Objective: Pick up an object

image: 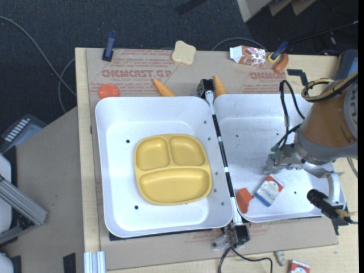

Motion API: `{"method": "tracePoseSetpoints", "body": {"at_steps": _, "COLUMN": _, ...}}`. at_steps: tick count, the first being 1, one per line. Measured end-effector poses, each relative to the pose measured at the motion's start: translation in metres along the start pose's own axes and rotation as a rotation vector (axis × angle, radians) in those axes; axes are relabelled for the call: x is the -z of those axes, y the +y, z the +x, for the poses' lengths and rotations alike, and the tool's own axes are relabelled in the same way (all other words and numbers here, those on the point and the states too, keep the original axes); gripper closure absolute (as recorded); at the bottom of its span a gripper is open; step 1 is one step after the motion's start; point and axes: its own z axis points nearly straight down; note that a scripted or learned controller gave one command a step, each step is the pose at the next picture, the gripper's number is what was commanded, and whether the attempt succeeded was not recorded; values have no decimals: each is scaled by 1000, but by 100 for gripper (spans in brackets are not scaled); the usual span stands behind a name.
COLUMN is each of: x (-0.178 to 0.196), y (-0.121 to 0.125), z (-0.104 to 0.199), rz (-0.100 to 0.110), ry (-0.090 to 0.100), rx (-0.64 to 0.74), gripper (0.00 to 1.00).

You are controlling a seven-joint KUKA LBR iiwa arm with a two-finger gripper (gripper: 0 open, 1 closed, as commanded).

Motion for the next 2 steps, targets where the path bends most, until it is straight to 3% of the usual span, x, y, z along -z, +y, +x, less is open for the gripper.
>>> {"method": "tracePoseSetpoints", "body": {"at_steps": 1, "x": 0, "y": 0, "z": 0, "rz": 0, "ry": 0, "rx": 0, "gripper": 0}}
{"method": "tracePoseSetpoints", "body": {"at_steps": 2, "x": -9, "y": 114, "z": -33, "rz": 0, "ry": 0, "rx": 3, "gripper": 0}}
